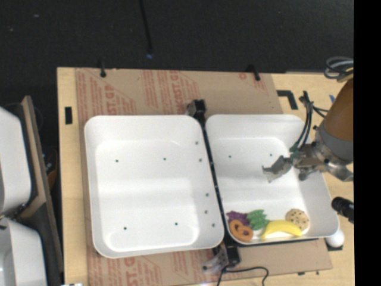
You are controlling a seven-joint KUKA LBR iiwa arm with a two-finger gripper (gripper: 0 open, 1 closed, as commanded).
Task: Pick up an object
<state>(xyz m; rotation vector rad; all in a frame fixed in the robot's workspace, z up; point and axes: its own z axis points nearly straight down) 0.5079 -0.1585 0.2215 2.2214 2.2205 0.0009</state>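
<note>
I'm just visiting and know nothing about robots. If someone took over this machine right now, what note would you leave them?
Gripper: over the right bin, above its bare middle, nothing seen between its fingers; whether open or shut is unclear.
Objects: all along the right bin's near edge: purple grapes, an orange piece, a green leafy toy, a banana and a cookie.
Left bin: beside it, on the left.
Done: no pickup yet.
Left: move to the cluster, grasp one object, lift it.
</note>
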